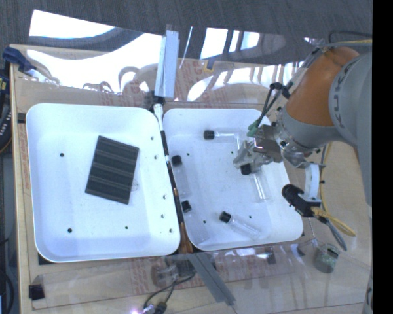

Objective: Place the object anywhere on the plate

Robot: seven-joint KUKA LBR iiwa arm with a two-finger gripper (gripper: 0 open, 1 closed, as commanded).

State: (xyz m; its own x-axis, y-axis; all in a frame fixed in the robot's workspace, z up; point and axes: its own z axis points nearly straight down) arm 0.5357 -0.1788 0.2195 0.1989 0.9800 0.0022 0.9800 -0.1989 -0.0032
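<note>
The plate [112, 169] is a dark ribbed rectangle lying flat in the left bin [52, 227]. Three clear tubes with black caps lie in the right bin [203, 241]: one tube [221, 135] at the back, one tube [240, 225] near the front, and a third tube [258, 184] right of the middle. My gripper [250, 154] hangs low over the right bin, just above the capped end of that third tube. Whether it touches the tube is hidden by the wrist.
The grey arm with its orange band [318, 87] reaches in over the right bin's far right corner. A raised divider [169, 175] with black clips separates the bins. Cables and tools [314, 208] lie off the right bin's edge.
</note>
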